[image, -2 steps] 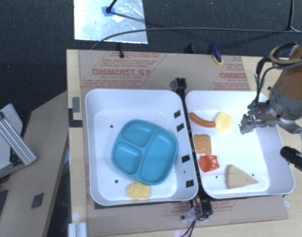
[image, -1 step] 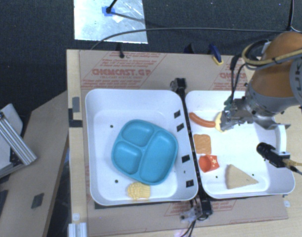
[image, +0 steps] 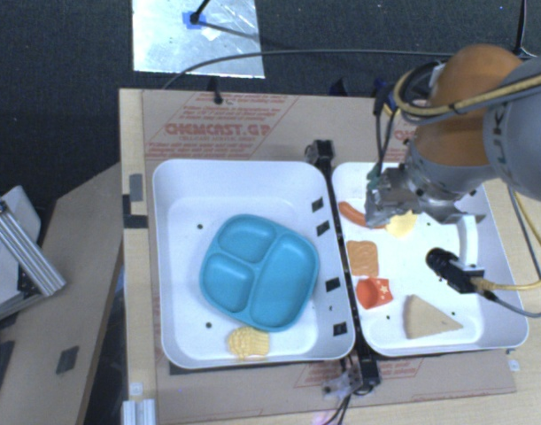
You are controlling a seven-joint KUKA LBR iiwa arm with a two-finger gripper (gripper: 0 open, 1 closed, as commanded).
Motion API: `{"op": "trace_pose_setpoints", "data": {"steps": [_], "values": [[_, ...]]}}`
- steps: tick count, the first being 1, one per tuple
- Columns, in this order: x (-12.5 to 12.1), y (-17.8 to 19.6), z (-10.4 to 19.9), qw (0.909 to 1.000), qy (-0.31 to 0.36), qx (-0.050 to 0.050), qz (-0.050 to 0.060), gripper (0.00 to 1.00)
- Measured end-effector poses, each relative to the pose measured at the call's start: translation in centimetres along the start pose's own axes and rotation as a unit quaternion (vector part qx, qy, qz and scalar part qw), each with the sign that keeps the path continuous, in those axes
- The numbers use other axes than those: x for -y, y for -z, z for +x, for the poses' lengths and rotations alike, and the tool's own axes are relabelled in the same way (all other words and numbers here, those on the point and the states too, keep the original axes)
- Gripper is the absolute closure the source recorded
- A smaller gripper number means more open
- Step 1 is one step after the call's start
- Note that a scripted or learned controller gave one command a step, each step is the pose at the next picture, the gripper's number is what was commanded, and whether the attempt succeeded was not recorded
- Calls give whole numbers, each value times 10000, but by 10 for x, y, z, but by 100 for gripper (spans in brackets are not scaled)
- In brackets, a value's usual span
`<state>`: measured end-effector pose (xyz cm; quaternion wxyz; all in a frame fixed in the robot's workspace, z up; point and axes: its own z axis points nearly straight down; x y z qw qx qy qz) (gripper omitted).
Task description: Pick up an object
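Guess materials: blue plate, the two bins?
Blue plate: likely molded plastic, matte to satin; uniform colour, rounded divided compartments, soft sheen. Left bin and right bin: probably thin formed plastic, smooth and slightly glossy; rounded corners, even white walls. Can't rule out coated metal.

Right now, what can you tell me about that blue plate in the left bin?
The blue plate looks like smooth plastic, a rounded tray moulded into three compartments, all bare. It lies flat and right side up, turned at a slight slant, near the middle of the left bin. A small yellow corn-like toy sits at its near edge, seemingly touching it. The gripper is over the other bin.
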<state>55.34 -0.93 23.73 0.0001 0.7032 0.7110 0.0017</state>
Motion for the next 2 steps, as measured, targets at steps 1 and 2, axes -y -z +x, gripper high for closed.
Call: {"op": "trace_pose_setpoints", "data": {"steps": [1, 2], "values": [[-1, -9, 48, 10000, -8, 4, 10, 100], [-9, -15, 92, 10000, -7, 4, 3, 100]]}}
